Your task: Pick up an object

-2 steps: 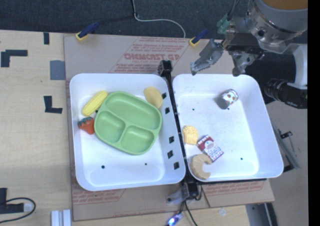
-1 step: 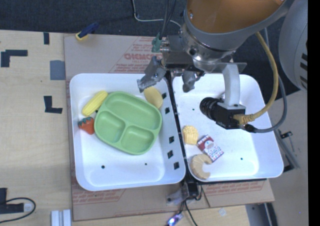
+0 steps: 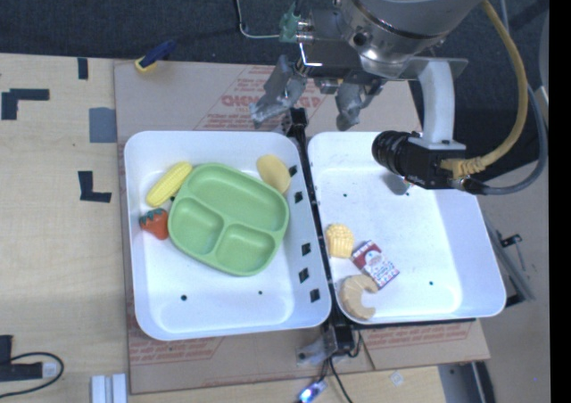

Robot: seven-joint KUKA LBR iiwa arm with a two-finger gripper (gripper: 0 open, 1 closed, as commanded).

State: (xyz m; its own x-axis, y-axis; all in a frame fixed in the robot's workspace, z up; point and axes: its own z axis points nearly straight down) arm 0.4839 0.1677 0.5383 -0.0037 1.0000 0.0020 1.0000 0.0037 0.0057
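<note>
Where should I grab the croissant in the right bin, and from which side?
Grip the croissant across its thick middle, coming straight down from above. It lies flat near the bin's front left corner, its curve opening toward the wall, so close the fingers across the arc's width. The red packet sits just behind it.

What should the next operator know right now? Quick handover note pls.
Gripper: open, holding nothing, raised over the far end of the divider between the two bins.
Left bin: green divided tray, corn cob and a red piece at its left edge, yellow lemon-like piece at its far right corner.
Right bin: small yellow corn piece, red-and-white packet, croissant, all near the divider.
Done: nothing picked.
Left: descend on one object, grasp, lift.
</note>
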